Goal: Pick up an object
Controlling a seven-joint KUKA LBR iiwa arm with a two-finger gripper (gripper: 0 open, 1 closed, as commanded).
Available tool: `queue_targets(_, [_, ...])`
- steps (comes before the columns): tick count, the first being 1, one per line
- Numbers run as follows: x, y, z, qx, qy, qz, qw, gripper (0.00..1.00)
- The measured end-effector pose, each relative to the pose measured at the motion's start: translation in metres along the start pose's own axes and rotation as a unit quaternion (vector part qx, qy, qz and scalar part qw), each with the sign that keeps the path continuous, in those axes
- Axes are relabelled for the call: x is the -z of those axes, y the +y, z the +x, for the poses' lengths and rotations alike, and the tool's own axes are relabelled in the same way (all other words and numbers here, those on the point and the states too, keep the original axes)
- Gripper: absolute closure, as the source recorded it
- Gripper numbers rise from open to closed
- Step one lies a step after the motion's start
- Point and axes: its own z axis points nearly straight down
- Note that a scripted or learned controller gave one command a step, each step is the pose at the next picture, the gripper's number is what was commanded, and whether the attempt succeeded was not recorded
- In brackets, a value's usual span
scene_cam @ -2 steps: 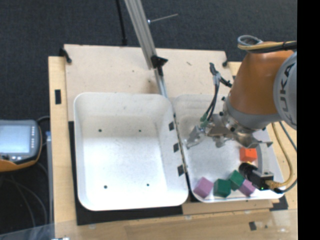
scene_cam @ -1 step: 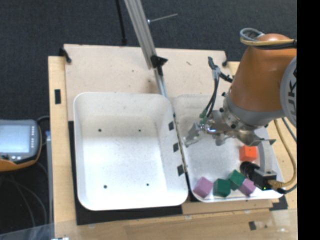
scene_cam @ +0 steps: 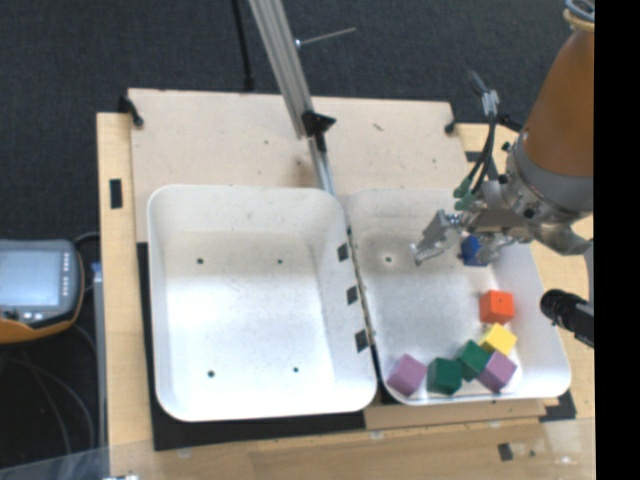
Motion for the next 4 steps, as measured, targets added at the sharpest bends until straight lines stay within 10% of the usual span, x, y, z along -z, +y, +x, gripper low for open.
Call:
queue_targets(1, [0.131, 0.001, -0.029, 0.001, 0.000, -0.001, 1.0000, 0.00])
queue_targets(2, [0.158, 0.100, -0.020, 0.001, -0.001, 0.002, 1.0000, 0.00])
queue_targets(3, [0.060, 0.056, -0.024, -0.003, 0.000, 0.009, 1.0000, 0.00])
queue_targets(4, [0.064, 0.057, -0.024, -0.001, 0.000, 0.004, 1.0000, 0.00])
